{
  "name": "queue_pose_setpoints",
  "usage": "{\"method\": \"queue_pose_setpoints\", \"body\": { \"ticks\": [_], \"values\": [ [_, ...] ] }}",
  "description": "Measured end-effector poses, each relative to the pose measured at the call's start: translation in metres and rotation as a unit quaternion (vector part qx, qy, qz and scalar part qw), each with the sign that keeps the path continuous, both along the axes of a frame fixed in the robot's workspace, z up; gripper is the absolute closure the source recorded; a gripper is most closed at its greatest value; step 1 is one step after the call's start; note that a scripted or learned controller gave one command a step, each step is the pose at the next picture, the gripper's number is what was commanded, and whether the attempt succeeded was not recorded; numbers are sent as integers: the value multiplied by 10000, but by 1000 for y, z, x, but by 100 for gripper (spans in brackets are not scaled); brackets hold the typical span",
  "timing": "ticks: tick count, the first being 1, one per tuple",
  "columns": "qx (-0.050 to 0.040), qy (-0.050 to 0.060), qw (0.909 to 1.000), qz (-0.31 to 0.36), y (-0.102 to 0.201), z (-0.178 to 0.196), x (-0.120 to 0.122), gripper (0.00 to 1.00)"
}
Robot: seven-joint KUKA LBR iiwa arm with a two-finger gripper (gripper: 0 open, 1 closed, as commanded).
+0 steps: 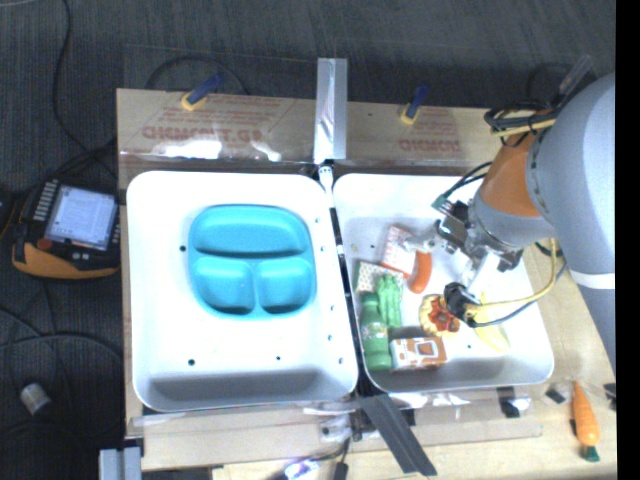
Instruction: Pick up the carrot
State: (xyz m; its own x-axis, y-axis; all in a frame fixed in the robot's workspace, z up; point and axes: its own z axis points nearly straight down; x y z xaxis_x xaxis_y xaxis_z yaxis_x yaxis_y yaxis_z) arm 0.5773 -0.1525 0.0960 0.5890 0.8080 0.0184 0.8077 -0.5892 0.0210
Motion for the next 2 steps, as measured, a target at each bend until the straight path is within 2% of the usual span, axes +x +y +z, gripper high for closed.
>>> {"method": "queue_pose_setpoints", "body": {
  "ticks": [1,2],
  "values": [
    [-13,203,9962,-851,52,83,-38,0],
    [-23,269,9961,-836,53,87,-40,100]
  ]
}}
